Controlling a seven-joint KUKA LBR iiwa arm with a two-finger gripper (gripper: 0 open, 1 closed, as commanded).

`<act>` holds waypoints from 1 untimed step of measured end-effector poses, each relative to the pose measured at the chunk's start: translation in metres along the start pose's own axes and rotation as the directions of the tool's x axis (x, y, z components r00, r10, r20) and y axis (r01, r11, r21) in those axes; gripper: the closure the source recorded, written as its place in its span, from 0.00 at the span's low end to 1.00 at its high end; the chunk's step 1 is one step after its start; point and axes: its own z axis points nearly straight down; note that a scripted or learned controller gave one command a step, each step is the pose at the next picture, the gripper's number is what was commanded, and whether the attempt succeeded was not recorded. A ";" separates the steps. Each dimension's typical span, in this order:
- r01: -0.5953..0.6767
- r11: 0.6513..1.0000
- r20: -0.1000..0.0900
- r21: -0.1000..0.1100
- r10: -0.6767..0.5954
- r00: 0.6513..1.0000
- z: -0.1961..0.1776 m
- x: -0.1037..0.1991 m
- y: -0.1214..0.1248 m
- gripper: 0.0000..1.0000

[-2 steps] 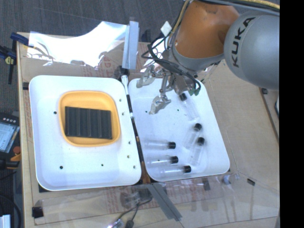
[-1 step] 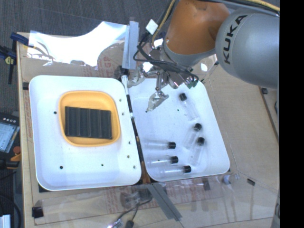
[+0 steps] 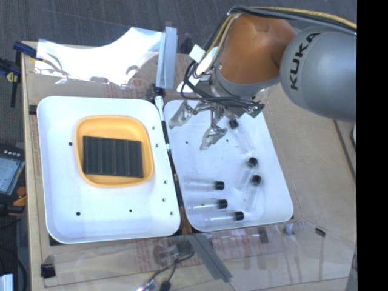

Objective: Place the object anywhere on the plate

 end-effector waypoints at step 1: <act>0.296 0.955 0.002 0.003 -0.296 0.955 -0.032 -0.016 -0.012 0.00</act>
